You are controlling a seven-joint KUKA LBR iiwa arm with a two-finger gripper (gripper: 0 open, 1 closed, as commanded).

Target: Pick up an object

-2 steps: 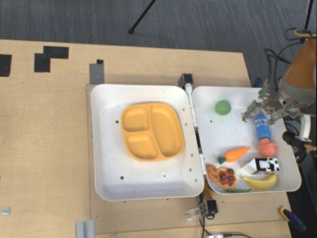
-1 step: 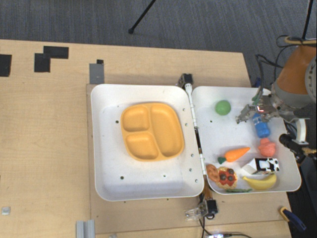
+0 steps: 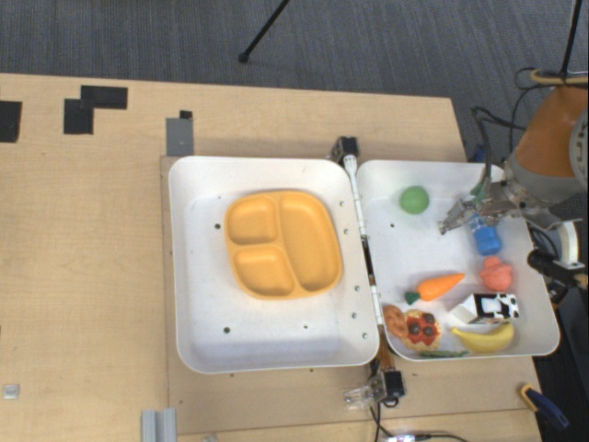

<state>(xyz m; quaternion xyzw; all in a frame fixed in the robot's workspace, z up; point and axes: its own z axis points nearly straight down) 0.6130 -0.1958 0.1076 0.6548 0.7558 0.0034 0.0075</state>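
Still in the approach step here. My fingers (image 3: 463, 215) are spread apart with nothing between them, hovering in the right bin (image 3: 386, 247) near its far right corner, just above the blue block (image 3: 487, 239). Next I'd drop lower, straddle the block and close.

Free room and obstacles in the two bins

In the right bin (image 3: 386, 247) the upper left floor is bare except for the green ball (image 3: 414, 200); the lower part is crowded by the carrot (image 3: 440, 286), pizza slice (image 3: 413, 326), banana (image 3: 484, 338), red lump (image 3: 497, 273) and black-and-white toy (image 3: 495, 307). The blue block (image 3: 487, 239) lies just under the gripper (image 3: 471, 212). In the left bin (image 3: 198, 274) the yellow divided plate (image 3: 281, 244) takes the middle, with bare floor all around it.
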